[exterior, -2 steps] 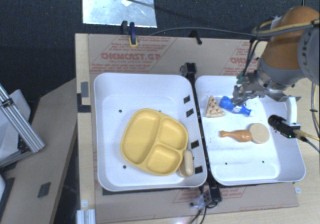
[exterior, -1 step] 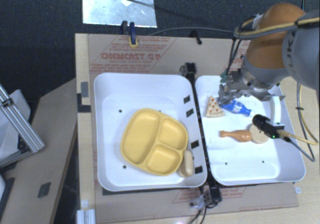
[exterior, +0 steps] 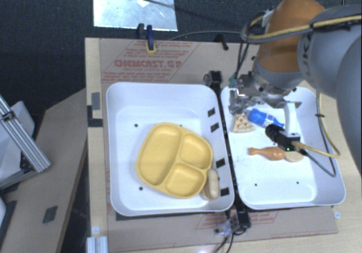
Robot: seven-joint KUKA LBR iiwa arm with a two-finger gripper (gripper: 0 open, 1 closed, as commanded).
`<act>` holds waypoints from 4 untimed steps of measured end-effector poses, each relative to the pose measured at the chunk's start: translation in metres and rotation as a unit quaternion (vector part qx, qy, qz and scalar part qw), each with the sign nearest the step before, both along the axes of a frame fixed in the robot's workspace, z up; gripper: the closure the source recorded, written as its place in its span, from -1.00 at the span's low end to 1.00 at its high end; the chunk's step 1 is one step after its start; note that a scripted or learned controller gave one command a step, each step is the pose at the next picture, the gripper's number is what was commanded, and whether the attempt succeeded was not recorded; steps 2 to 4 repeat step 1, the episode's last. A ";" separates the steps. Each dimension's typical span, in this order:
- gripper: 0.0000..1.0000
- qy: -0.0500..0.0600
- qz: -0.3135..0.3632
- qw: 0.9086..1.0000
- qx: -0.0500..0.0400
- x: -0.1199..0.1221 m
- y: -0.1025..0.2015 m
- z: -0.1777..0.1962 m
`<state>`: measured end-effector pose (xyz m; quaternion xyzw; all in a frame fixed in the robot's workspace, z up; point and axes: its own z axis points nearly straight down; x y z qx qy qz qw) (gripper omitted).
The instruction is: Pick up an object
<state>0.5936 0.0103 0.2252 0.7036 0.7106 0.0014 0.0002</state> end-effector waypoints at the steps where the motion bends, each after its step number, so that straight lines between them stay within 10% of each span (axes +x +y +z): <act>1: 1.00 0.001 0.000 1.000 0.000 -0.004 0.055 -0.010; 4: 1.00 0.001 0.000 1.000 0.000 -0.004 0.055 -0.010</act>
